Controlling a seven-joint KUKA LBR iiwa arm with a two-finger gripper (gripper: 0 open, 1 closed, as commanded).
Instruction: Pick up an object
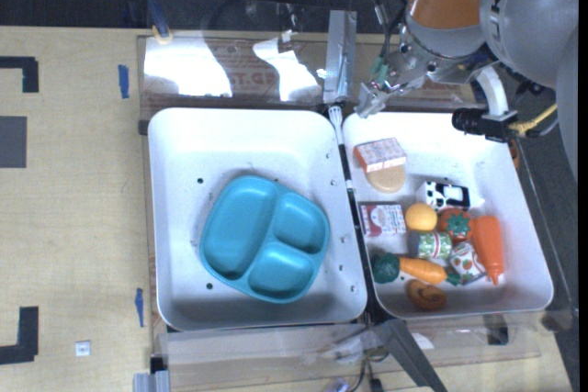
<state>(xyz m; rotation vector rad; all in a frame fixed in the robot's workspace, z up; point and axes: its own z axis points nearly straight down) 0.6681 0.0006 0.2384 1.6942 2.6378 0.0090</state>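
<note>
Camera view: pincer [372,98], grip state unclear, above right bin's [528,197] rear corner, pale wooden bench [69,225] around

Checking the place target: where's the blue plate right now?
The blue plate lies in the left bin, toward its front, beside the divider from the toy-filled right bin.
</note>
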